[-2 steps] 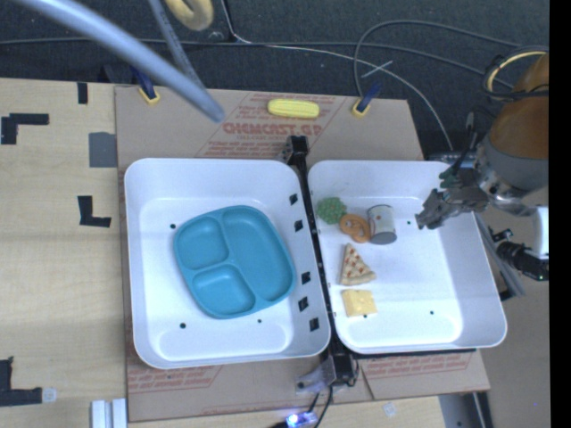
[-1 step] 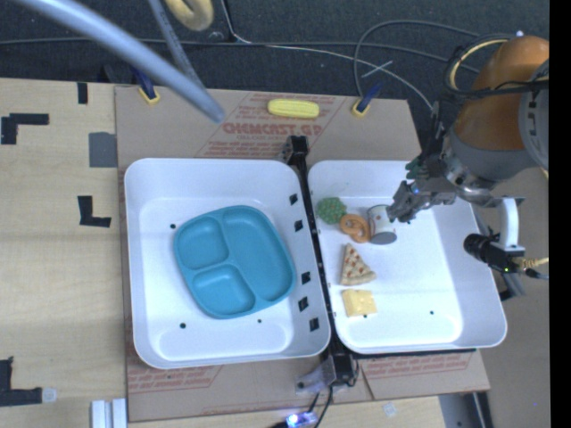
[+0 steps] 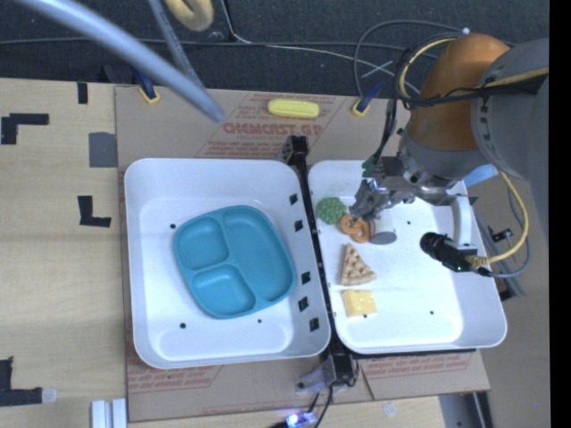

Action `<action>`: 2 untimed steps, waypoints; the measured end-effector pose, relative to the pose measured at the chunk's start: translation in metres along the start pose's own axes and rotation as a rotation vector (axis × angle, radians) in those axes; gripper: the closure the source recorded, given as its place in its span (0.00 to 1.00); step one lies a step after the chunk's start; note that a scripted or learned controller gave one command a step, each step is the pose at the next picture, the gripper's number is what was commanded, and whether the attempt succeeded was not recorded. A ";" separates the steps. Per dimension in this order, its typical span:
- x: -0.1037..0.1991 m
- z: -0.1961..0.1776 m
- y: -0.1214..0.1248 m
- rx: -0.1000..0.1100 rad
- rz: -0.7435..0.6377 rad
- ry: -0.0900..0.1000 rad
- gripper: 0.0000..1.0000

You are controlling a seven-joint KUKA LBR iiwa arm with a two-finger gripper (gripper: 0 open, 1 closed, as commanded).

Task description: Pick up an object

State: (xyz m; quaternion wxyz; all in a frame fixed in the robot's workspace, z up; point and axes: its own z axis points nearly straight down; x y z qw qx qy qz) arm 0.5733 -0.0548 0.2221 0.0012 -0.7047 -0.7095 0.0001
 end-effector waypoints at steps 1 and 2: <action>0.056 -0.002 0.020 -0.001 -0.001 0.000 1.00; 0.109 0.009 0.027 0.000 0.001 -0.001 1.00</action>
